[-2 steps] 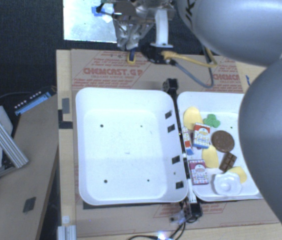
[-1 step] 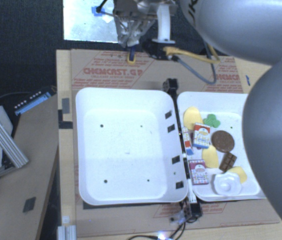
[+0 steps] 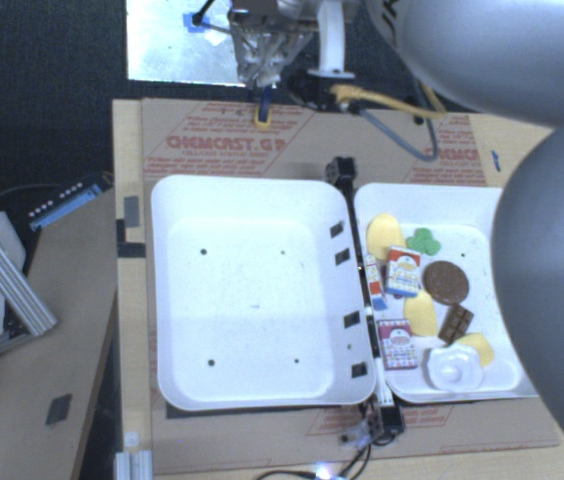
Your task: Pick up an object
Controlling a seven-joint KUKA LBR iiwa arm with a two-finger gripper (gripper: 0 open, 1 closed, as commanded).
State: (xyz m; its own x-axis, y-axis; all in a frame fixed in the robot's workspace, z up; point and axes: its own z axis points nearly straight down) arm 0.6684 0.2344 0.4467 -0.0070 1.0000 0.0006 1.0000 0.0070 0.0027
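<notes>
I am hanging my claw (image 3: 262,86), its grip unreadable from here, well away from the round brown cookie (image 3: 446,281), seemingly light and rigid, best pinched across its edges.

Two shallow white bins of smooth, faintly glossy plastic, the left bin (image 3: 252,298) and the right bin (image 3: 482,213), rest on a matt brown cardboard sheet (image 3: 212,138) with red print. The big grey robot arm (image 3: 552,268) looks smooth and satin. The far end effector (image 3: 262,88) is bare shiny metal.
</notes>
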